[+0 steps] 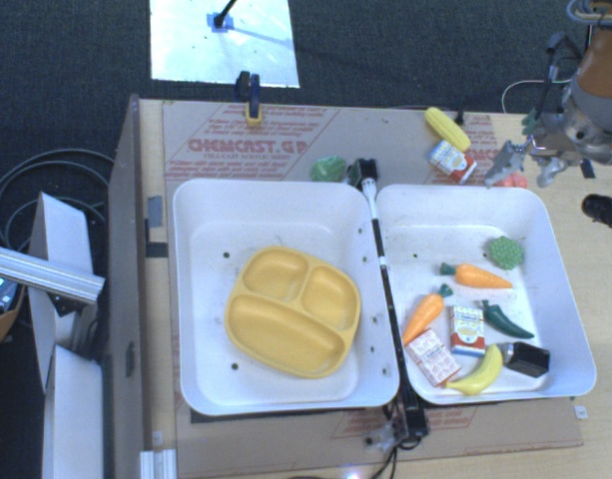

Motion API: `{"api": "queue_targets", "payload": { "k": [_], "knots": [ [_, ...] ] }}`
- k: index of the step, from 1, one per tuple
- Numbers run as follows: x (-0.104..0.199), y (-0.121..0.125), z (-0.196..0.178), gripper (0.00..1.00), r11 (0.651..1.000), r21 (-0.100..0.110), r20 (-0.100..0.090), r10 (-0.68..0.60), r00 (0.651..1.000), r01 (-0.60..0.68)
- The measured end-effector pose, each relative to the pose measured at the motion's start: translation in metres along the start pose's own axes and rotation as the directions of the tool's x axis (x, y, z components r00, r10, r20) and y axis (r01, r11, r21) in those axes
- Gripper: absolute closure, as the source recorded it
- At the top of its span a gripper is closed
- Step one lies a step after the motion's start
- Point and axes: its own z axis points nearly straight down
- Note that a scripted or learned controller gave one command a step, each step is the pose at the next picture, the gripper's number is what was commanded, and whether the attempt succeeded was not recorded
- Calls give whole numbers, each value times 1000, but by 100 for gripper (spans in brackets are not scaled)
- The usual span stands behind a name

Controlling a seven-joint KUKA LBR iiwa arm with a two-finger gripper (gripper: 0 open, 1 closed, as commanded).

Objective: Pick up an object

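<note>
Where the dark carpeted floor [66, 58] meets the bench, a brown cardboard sheet [286, 138] printed in red lies under two shallow white plastic bins set side by side. A square of pale paper [221, 28] rests on the floor beyond, and black cables [46, 183] coil at the left.

The left bin [201, 228] carries one yellow divided plastic tray [293, 310] with three compartments. The right bin [555, 267] holds the small toy foods: two orange carrots [480, 276] [422, 316], one green broccoli floret [505, 252], one dark green pepper [506, 319], one yellow banana [480, 370], two small printed cartons [467, 329] [432, 356] and one black block [527, 358].

Outside the bins, on the cardboard behind them, lie a yellow corn-like piece [447, 128], another small carton [449, 158] and a green leafy item [328, 169].

The grey arm's two-finger gripper [526, 168] hangs above the far right corner of the right bin, its fingers spread apart with nothing between them, well apart from the carrots below.
</note>
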Motion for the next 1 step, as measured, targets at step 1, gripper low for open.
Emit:
{"api": "queue_targets", "payload": {
  "k": [1],
  "knots": [
    [76,-7,163,0,1000,6,-5,-6,1000,6]
  ]
}}
